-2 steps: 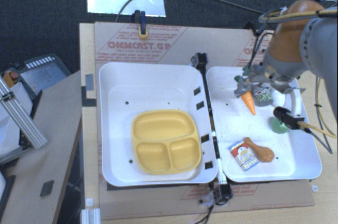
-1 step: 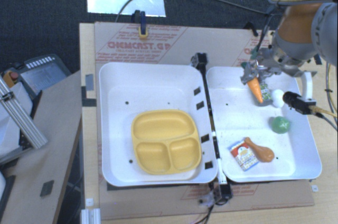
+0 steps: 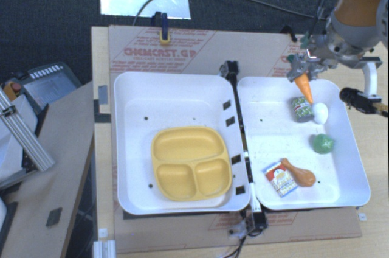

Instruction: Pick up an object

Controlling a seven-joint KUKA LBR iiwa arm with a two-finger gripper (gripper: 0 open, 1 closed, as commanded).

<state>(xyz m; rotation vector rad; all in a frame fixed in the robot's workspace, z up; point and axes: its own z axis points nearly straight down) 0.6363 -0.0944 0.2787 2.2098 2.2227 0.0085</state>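
An orange carrot-shaped toy (image 3: 303,90) hangs point-down from the gripper (image 3: 302,74), its thick end pinched between the fingers, above the far edge of the right bin (image 3: 352,190). The tip does not appear to touch the bin floor, so the pick looks made or nearly so; hanging by its broad end keeps the narrow tip free of the things below.

Taking the carrot as the landmark: just below its tip lie a small dark green can (image 3: 301,109) and a white egg (image 3: 320,112), touching or nearly so. Further toward the camera from it sits a green leafy lump (image 3: 323,143), and nearer still a drumstick-shaped toy (image 3: 299,174) rests against a small printed carton (image 3: 279,179). These lie loose and scattered, as things tipped into a bin would.

To the carrot's left, across the clipped join of the bins, the left bin (image 3: 130,104) holds a yellow divided tray (image 3: 191,162) lying flat, well apart from the grasp.
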